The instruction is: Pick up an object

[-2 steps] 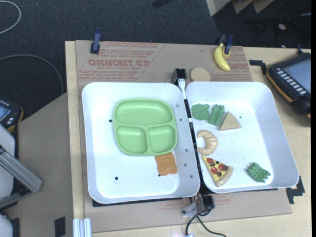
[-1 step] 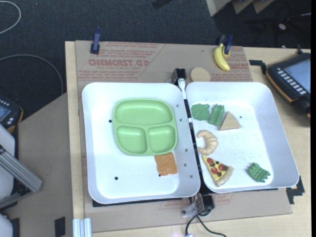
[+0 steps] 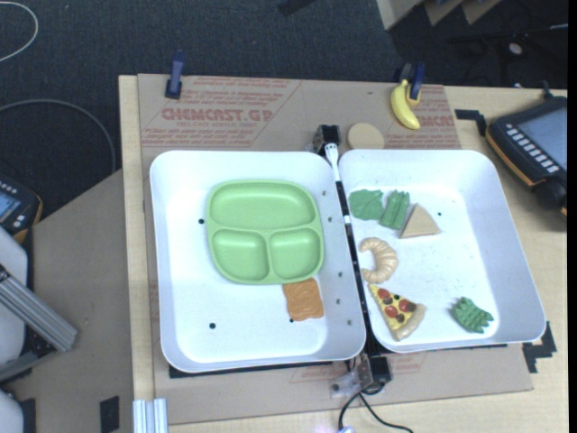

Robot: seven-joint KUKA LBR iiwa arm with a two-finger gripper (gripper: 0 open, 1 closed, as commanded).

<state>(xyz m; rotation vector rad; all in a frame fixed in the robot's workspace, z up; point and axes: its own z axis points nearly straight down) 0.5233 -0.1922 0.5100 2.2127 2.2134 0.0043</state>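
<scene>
The pick looks not yet begun. A plastic toy pizza slice (image 3: 397,310) lies right of centre, low in the frame, in the right-hand shallow white bin (image 3: 516,251) (near a curled tan pastry (image 3: 380,258)). The next move calls for a descent squarely over it.

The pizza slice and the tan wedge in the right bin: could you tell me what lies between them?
The camera view shows a curled croissant between the pizza slice and the tan wedge.
</scene>
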